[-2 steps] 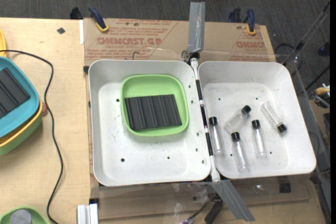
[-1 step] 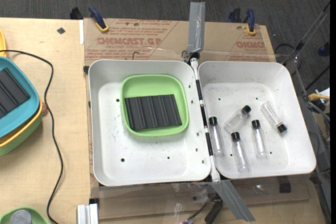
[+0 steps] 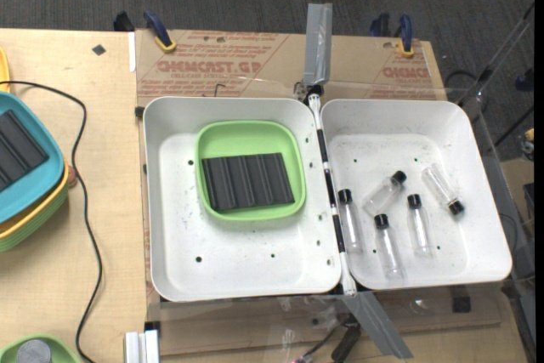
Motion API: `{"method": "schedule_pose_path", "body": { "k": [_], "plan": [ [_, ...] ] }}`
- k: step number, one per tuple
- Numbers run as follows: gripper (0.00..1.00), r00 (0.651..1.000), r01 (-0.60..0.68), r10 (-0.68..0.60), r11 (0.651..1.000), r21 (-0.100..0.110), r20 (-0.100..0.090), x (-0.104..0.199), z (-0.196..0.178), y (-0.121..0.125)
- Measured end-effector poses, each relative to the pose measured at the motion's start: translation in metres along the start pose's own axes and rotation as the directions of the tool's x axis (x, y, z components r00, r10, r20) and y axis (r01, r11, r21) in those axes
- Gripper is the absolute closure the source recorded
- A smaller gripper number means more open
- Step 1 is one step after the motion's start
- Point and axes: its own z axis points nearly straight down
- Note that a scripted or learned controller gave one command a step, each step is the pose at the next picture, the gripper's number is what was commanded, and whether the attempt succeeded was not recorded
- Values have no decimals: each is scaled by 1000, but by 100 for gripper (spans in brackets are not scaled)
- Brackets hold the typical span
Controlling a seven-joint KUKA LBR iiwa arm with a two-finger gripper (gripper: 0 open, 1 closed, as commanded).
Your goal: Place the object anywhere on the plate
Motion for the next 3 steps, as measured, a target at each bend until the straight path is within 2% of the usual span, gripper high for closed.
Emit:
{"method": "schedule_pose_path", "body": {
  "k": [1, 2, 3],
  "plan": [
    [0, 1000, -6, 6, 1000, 2, 1, 0, 47, 0],
    [0, 1000, 0, 0, 1000, 0, 0, 0, -19, 0],
    [0, 1000, -3, 3, 1000, 1, 1, 0, -11, 0]
  ]
}}
